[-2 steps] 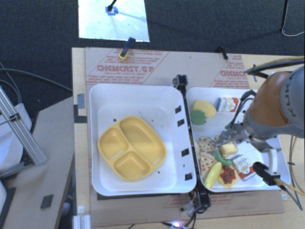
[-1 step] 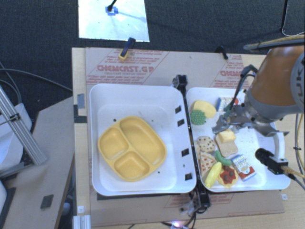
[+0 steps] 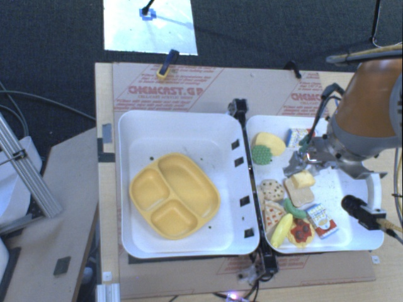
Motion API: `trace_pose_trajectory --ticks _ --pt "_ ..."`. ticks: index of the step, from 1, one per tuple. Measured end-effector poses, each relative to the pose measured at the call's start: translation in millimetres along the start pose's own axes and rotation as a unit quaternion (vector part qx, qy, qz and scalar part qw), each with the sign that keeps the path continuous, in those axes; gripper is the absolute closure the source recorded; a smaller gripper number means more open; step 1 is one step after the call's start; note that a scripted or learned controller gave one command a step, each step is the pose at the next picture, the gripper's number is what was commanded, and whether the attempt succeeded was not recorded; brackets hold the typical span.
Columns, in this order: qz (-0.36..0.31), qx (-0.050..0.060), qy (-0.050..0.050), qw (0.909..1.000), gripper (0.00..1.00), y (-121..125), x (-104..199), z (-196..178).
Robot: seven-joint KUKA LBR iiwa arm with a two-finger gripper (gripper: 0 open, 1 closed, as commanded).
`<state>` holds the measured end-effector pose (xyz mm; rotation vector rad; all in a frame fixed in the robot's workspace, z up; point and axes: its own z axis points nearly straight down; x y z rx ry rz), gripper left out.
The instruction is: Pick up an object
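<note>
A: Jaws — can't tell their state, the gripper point(image 3: 301, 162) is sitting low in the right bin point(image 3: 359, 241) with the wrist blocking the tips.

B: Left to right?

A: Left bin point(image 3: 138, 128) is holding a yellow divided tray point(image 3: 174, 195), lying flat. Right bin is carrying the toy food: a green ball point(image 3: 262, 155) touching a yellow lemon shape point(image 3: 271, 142) at the top, cookie point(image 3: 271, 189) and pizza slice point(image 3: 272, 214) below, a banana point(image 3: 281, 229) near the front rim.

B: Target?

A: Gripper is hovering just beside a yellow block point(image 3: 303, 180) resting on a bread slice point(image 3: 300, 195). Whether anything is being gripped, can't tell. A small carton point(image 3: 320, 220) is lying further right.
</note>
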<state>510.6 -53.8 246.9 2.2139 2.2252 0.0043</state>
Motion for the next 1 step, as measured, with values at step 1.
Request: trace_pose_trajectory --ticks 1 --pt "-0.003 -0.001 0.001 1.0 1.0 -22.3 64.1 -46.1"
